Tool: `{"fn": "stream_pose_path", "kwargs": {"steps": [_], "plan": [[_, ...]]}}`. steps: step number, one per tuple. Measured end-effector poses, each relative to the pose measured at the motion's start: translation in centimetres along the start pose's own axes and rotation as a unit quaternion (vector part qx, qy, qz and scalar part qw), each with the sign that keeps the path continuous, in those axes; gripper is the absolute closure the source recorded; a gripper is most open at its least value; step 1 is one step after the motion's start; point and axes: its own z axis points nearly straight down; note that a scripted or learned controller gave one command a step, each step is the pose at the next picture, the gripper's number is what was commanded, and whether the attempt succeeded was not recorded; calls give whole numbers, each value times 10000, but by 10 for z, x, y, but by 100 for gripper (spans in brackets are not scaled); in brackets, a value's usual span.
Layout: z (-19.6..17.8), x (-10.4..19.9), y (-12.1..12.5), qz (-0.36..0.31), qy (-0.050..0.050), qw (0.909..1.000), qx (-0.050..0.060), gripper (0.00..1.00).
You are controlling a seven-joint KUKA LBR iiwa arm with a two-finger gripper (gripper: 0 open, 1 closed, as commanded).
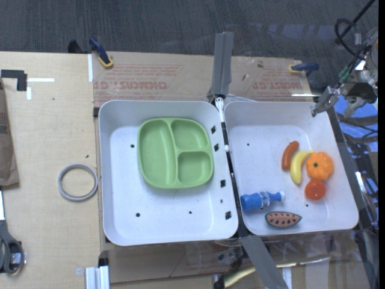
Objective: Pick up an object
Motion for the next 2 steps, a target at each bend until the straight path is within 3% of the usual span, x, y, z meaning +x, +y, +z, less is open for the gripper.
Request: {"fn": "stream_pose_path", "kwargs": {"steps": [1,2], "plan": [[140,12,-12,-213,1,9998,-5,0],[184,39,6,-1035,1,9946,-6,0]]}}
